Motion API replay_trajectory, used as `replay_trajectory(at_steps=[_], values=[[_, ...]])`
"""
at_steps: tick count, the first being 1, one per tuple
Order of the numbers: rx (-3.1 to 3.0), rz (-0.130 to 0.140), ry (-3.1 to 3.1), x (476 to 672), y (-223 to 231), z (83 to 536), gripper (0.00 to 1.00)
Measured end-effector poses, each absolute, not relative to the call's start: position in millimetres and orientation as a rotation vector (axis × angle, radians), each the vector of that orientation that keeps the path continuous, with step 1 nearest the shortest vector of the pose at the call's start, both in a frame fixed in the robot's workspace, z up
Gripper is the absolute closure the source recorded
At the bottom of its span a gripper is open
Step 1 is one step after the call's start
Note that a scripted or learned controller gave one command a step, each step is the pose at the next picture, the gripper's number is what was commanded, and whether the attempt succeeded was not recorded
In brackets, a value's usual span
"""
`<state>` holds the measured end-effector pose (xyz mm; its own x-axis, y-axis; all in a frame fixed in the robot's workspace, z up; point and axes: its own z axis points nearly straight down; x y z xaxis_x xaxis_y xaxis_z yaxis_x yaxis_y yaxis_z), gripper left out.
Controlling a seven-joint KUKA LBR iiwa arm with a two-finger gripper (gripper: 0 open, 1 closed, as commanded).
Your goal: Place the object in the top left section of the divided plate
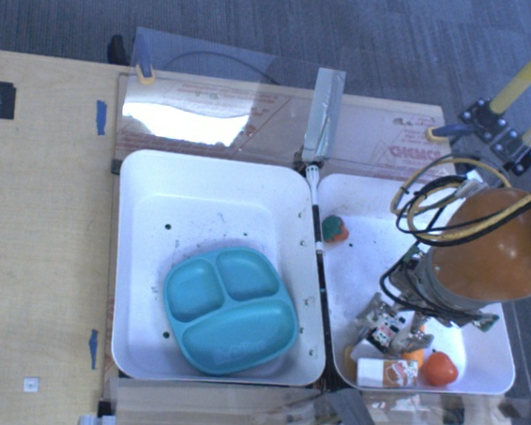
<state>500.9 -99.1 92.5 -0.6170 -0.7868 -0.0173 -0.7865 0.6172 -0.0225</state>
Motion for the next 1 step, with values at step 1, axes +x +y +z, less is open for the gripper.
replay_trajectory(at_steps=[1], values=[[-1.882, -0.022, 2.488, 505.4, -123.6, 92.6, 1.00]])
